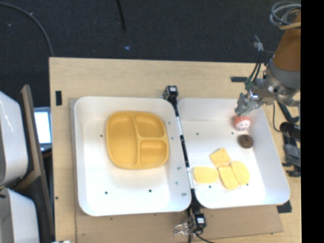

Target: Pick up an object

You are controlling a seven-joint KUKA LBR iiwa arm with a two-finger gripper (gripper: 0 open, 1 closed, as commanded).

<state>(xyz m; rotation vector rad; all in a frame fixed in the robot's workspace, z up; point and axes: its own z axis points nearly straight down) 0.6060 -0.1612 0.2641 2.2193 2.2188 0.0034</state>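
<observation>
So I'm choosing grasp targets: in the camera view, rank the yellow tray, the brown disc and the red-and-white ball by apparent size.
1. Yellow tray, by far the largest.
2. and 3. Red-and-white ball and brown disc: both small and look alike, so unranked.

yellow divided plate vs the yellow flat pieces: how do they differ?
The divided plate lies alone in the left bin; the flat pieces cluster in the right bin. The plate is far larger than any piece. The plate has three recessed compartments; the pieces look plain and flat, some overlapping. Both are yellow and lie flat.

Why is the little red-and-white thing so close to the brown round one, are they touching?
Apart. The camera view shows white bin floor between the red-and-white object and the brown disc.
</observation>
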